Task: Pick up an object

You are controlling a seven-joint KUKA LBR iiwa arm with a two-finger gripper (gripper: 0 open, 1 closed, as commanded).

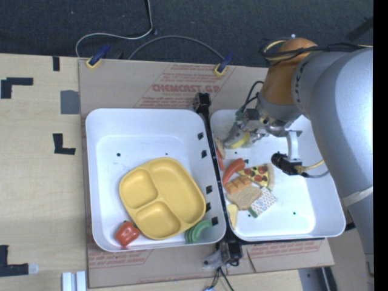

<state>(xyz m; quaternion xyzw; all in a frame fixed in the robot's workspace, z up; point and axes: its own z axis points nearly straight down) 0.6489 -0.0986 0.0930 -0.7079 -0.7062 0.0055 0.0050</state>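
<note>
The gripper [237, 136] is pinching a yellow banana [235, 142] at the top of the right bin [315, 223], lifting it out.

From my seat the two bins look like smooth white plastic; the left bin [97, 162] has a soft sheen along its rim, and the right bin [315, 217] reads the same. The yellow plate [162, 197] with three compartments looks like moulded plastic, smooth and slightly glossy. The toy food, the red pepper [126, 234], the green piece [198, 230] and the pizza slice [253, 176], looks like matt plastic. Under the bins I see brown cardboard [176, 90], flat and dull, with red print. The bench [36, 180] looks like pale wood, matt. The arm [339, 120] has a smooth grey shell, faintly shiny, and its orange band [280, 83] is glossy.
</note>
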